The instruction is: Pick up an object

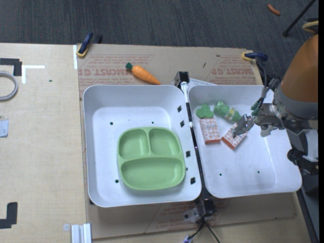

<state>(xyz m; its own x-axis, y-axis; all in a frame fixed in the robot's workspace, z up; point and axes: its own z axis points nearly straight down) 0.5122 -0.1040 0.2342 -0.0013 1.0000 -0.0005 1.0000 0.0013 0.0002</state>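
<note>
White bins are sitting side by side on the bench. The pincer (246, 124) is hovering low in the right bin (263, 176), its tips just beside a red-and-white packet (234, 137); whether they are apart or together I cannot tell. A second packet (209, 131) and green items (218, 110) are lying nearby. The left bin (101, 115) is holding a green divided plate (151, 158). An orange carrot (143, 73) is lying on cardboard behind.

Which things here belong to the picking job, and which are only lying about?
For the job: gripper; red-and-white packet beside it; second packet; green bottle; green toy, all in the right bin.

Lying about: green divided plate in the left bin; toy carrot on the cardboard.
</note>
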